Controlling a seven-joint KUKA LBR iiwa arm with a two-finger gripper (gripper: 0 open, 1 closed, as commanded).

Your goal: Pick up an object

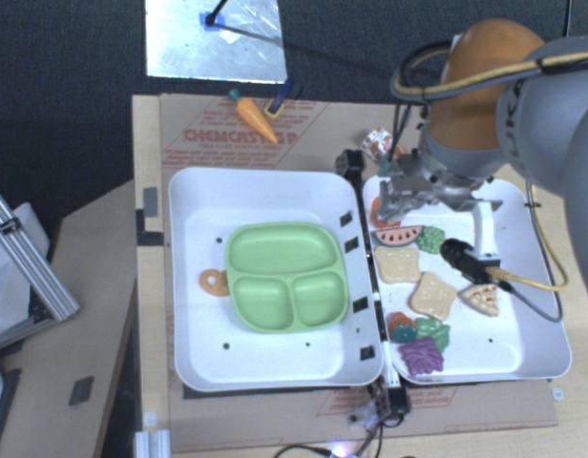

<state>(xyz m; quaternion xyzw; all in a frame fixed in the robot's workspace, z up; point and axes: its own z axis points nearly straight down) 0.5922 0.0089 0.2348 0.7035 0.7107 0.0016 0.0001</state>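
You are looking at the grey two-finger gripper (394,208) hanging over the far left corner of the right shallow white bin (542,342), just above the red watermelon-slice toy (397,235); whether it is spread or pinching, you cannot tell. Toy foods are crowding that bin's left half, leaving open floor along its right edge. The green divided plastic plate (284,277) is sitting mid-left bin (194,256), an orange pretzel toy (215,281) beside it.

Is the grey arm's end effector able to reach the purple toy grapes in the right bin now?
Probably yes: the purple toy grapes lie uncovered near the front of the right white bin, and the end effector hovers over the same bin's far end.
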